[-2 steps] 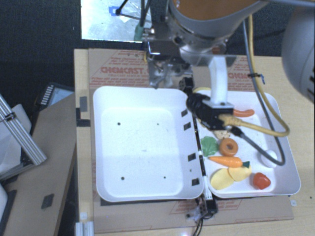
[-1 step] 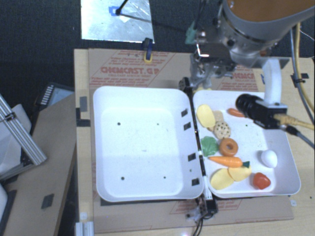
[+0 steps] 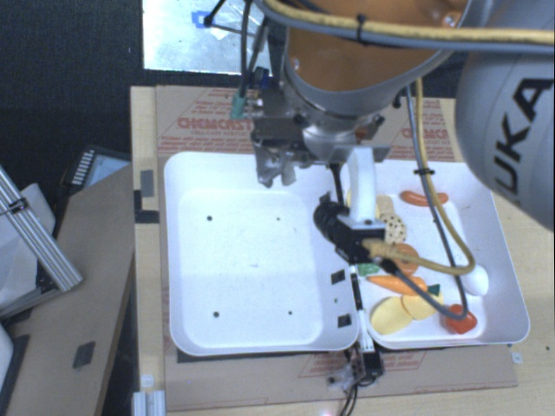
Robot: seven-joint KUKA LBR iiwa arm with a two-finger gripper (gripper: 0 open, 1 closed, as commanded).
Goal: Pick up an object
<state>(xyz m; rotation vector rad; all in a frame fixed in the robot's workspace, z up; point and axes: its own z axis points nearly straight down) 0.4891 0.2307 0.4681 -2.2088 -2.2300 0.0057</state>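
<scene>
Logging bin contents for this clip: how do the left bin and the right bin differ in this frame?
The left bin shows bare white floor with a few small dark dots, while the right bin holds toy food, including a carrot, a sausage and yellow slices. The gripper hangs over the left bin's back edge; cables cross the right bin. Both are shallow, white, and sit side by side.

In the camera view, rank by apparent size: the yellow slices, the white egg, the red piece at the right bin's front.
1. yellow slices, clearly largest.
2. white egg and red piece look alike, with a cable crossing the red one, so I won't rank them.
</scene>
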